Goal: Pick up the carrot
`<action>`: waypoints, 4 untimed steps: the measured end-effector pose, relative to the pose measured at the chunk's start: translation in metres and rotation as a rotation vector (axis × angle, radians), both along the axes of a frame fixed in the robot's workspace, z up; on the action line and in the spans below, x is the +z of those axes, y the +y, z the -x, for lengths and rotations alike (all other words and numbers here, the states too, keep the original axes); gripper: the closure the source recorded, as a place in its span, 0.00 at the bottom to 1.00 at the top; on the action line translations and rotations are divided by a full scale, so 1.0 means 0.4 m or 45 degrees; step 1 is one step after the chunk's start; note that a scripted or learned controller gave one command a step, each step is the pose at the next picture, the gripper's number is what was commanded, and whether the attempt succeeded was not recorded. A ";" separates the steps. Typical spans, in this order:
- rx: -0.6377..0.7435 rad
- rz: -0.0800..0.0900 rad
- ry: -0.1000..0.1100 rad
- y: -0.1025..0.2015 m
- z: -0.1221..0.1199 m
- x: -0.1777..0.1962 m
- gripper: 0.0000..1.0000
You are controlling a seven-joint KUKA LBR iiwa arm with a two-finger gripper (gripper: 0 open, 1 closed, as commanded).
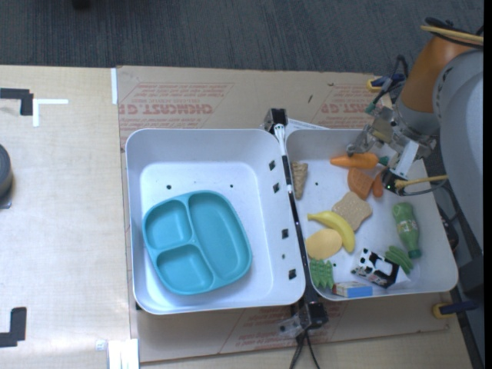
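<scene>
The gripper (382, 154) hangs over the far right part of the right bin (442, 241), at the end of the grey arm (461, 91) with its orange band, which comes in from the right. The carrot (354, 161) lies crosswise right at the gripper's tip, its pointed end stretching away to the left of the jaws and its thicker end tucked against them; whether the jaws are released, clenched or actually grasping it cannot be told, since the wrist and its cables cover that spot. Just below the jaws and touching the carrot's underside sits a stubby orange piece (360, 181), with a small red-orange bit beside it. Further below and to the left of the jaws lies a slice of toast (352, 210), and below that a banana (334, 225) curving over a round yellow lemon-like fruit (324, 244). Well to the left of the jaws, against the wall between the bins, rests a tan piece of bread (298, 180). Below and slightly right of the jaws a green bottle (407, 227) lies near the right wall. At the near edge, far below the jaws, sit a black-and-white cow toy (374, 266), a small box (353, 289) and a green leafy item (320, 274). Far to the left of the jaws, the left bin (154, 148) holds a blue divided plate (197, 241).
</scene>
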State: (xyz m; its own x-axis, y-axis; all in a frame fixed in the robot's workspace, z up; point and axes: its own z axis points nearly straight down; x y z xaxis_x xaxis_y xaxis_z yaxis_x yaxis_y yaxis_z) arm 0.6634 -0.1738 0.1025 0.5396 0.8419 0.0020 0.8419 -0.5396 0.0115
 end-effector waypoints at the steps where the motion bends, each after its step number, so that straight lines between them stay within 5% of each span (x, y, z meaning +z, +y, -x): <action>1: -0.368 -0.010 0.016 0.001 0.031 -0.025 0.00; 2: -0.364 -0.007 0.021 0.001 0.033 -0.004 1.00; 3: -0.650 -0.010 0.023 0.113 0.271 0.040 1.00; 4: -0.657 -0.011 0.029 0.111 0.272 0.060 1.00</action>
